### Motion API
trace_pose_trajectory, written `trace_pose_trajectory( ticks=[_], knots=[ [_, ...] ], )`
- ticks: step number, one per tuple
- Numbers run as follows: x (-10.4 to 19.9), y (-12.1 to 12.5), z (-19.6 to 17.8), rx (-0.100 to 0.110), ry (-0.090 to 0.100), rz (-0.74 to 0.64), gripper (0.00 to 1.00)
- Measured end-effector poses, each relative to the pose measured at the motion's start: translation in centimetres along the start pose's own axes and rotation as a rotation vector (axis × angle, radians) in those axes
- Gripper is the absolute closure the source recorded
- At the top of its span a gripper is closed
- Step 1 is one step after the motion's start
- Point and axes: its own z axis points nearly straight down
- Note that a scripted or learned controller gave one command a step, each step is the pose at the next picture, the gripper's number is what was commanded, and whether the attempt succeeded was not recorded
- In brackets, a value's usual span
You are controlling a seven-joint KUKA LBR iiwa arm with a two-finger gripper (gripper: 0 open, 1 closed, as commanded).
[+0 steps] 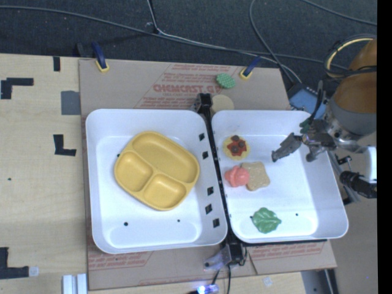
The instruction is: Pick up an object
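Hovering over the right bin (318, 182), the claw (298, 150) hangs released, nothing between its splayed fingers.

The toys lie below and left of the claw: pizza (236, 146) nearest, pink blob (237, 176) touching a tan bread piece (258, 176), green leaf (266, 220) farther down. Risk, as I judge it: a descent on the touching pair could nudge both aside, or the flat pizza could slip from the fingertips.

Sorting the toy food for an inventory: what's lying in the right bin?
The right bin holds a small pizza piece, a pink piece touching a tan piece, and a green leaf. Nothing looks covered.
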Motion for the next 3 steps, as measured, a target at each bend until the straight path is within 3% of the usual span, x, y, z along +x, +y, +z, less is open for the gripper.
trace_pose_trajectory(
  ticks=[1, 3],
  knots=[
    [0.0, 0.2, -0.4, -0.008, -0.002, -0.002, 0.00],
    [-0.4, 0.2, 9.4, -0.004, -0.001, -0.002, 0.00]
  ],
)
